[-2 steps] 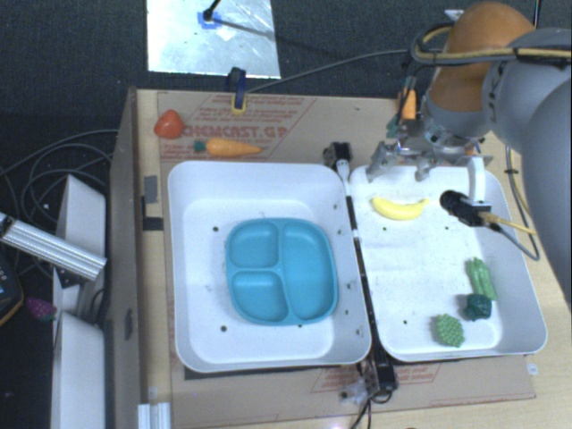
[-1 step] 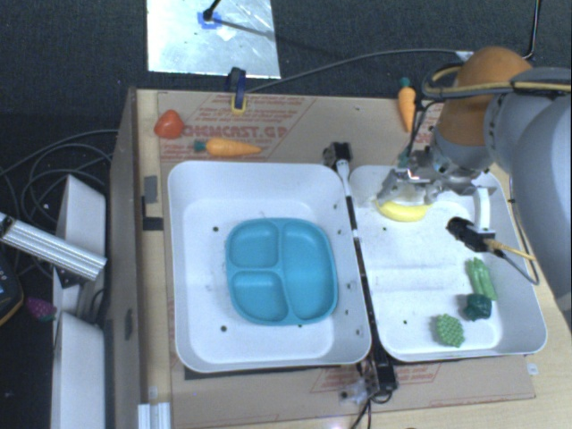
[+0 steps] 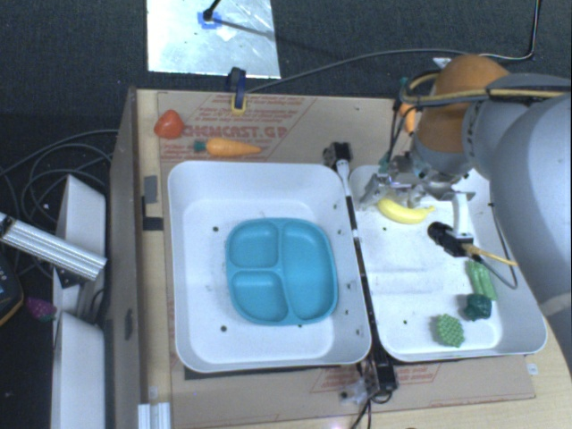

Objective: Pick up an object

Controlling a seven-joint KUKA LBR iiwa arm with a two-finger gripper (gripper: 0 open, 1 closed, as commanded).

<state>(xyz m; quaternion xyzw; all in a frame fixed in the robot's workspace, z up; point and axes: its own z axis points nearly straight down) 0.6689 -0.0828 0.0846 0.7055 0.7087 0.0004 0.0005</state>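
The banana (image 3: 404, 211) is seen in the right bin (image 3: 420, 347), toward twelve o'clock of its floor, with the hand (image 3: 399, 186) directly above it and just touching or nearly so. Whether the hand is apart or together cannot be told. The banana is judged a light, stiff plastic toy with a smooth, somewhat slippery skin; it is best taken across its thick middle, square to the curve. Its long axis is laid roughly from nine to three o'clock, the right end lifted slightly toward two. A green corn cob (image 3: 449, 330) and a green vegetable (image 3: 481, 291) are seen toward five o'clock.
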